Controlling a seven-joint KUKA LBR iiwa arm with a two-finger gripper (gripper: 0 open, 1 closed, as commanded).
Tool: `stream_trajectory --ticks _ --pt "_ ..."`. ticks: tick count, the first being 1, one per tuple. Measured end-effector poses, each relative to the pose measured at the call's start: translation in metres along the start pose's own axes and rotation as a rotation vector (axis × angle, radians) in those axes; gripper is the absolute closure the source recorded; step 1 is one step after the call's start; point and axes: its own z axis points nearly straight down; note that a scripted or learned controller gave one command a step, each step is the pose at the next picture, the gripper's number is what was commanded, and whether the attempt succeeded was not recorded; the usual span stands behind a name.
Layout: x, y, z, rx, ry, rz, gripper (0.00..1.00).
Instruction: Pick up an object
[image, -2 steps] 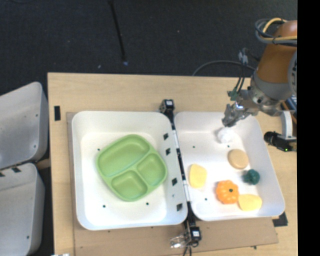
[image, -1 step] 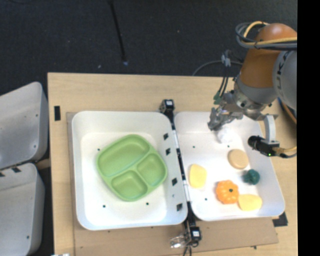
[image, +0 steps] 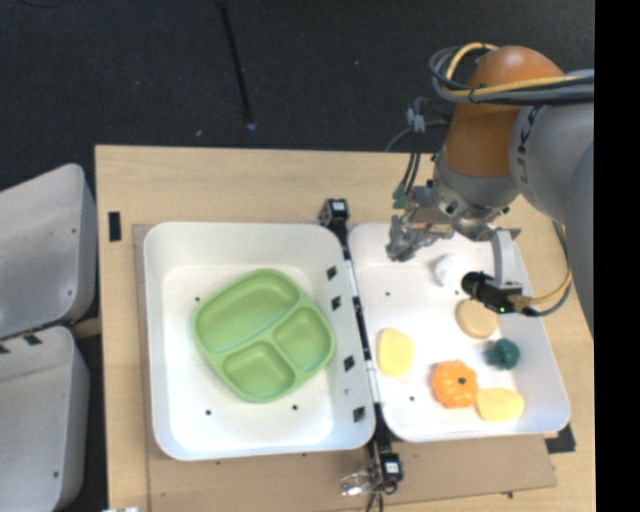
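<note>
Camera view from above, slanted: wooden desk (image: 120, 180) carrying two shallow white bins pressed side by side, rims meeting along a black-clipped seam near centre.

Left bin (image: 165, 400): one green divided plate (image: 263, 334), three compartments, lying slightly turned at mid-floor. Bare white floor all round it, widest along the left wall and near edge.

Right bin (image: 415, 290): objects clustered in the near and right portion.
- pale yellow piece (image: 395, 352), close to the seam wall, apart from the rest.
- orange pumpkin-shaped toy (image: 454, 384), ribbed, small stem on top; just beside it, toward the near right corner, a yellow lemon-like piece (image: 499, 404).
- small dark teal object (image: 503, 353), near the right wall.
- tan round piece (image: 477, 320), just above the teal one.
- small white lump (image: 441, 268) on the far floor.
Open floor: the middle strip between pale yellow piece and tan piece, and the near-left corner.

Arm enters from the right, orange band above the wrist. Gripper (image: 402, 243) hangs over the far-left corner of the right bin, close to the far rim and seam. Jaws: cannot tell whether apart or together; nothing visibly between them. The white lump lies near, to its right.
</note>
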Motion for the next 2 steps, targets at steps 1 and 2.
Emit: stream_trajectory --ticks 1,2 --pt "0.055 0.011 -0.005 -0.002 0.001 -0.002 1.00" --pt "0.106 0.006 0.004 0.001 0.000 0.000 1.00"
